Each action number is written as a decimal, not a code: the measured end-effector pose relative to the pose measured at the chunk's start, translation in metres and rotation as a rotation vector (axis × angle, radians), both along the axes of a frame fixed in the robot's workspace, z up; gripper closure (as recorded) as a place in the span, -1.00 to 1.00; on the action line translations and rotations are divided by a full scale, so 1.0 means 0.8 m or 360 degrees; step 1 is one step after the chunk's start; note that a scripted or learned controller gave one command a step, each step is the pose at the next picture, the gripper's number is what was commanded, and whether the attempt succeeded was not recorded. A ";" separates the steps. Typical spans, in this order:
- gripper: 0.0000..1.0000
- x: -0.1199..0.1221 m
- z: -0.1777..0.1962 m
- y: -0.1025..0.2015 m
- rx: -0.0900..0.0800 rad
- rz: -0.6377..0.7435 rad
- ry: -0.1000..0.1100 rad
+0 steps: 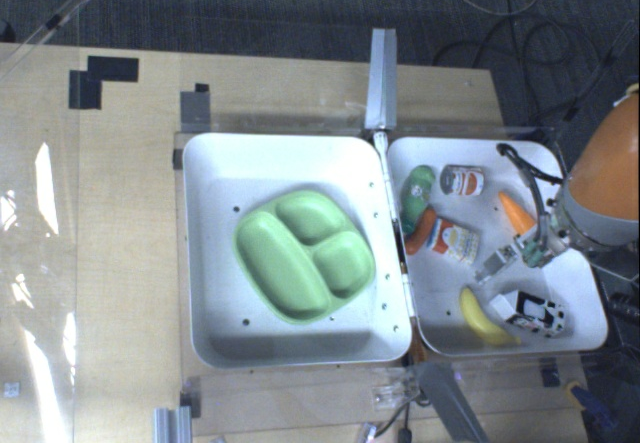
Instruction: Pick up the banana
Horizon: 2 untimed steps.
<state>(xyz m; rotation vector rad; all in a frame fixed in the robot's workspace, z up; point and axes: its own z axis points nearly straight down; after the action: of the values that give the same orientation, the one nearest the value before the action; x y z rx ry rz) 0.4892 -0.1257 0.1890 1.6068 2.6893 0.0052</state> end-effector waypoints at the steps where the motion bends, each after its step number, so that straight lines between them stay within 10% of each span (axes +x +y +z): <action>1: -1.00 0.003 -0.124 0.043 -0.0005 0.0419 -0.0007; 2: 1.00 0.007 -0.108 0.044 -0.0006 0.0415 -0.0024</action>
<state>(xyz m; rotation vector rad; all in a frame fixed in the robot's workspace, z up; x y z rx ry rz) 0.4950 -0.0905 0.1022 1.2377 2.8624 0.0143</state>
